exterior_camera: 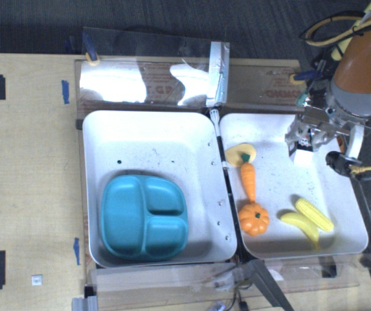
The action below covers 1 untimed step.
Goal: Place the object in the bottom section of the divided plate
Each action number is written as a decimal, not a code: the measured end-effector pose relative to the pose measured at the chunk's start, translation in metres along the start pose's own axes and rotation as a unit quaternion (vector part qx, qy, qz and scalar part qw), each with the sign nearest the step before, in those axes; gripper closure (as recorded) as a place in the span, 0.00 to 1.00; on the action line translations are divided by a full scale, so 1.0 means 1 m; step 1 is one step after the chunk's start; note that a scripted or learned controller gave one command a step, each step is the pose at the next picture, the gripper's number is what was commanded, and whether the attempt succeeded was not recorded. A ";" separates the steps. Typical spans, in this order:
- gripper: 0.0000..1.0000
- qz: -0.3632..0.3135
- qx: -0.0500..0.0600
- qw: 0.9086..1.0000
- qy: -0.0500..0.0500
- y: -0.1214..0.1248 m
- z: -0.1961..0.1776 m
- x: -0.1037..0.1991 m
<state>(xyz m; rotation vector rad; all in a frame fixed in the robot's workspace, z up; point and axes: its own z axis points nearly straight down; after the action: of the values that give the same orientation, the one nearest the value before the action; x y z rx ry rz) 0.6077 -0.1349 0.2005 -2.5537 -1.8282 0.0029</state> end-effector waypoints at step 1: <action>1.00 -0.056 0.000 0.998 0.001 -0.003 0.017 0.083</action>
<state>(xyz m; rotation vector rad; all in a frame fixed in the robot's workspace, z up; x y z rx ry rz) 0.6313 -0.0550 0.1836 -2.4470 -1.9666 0.0005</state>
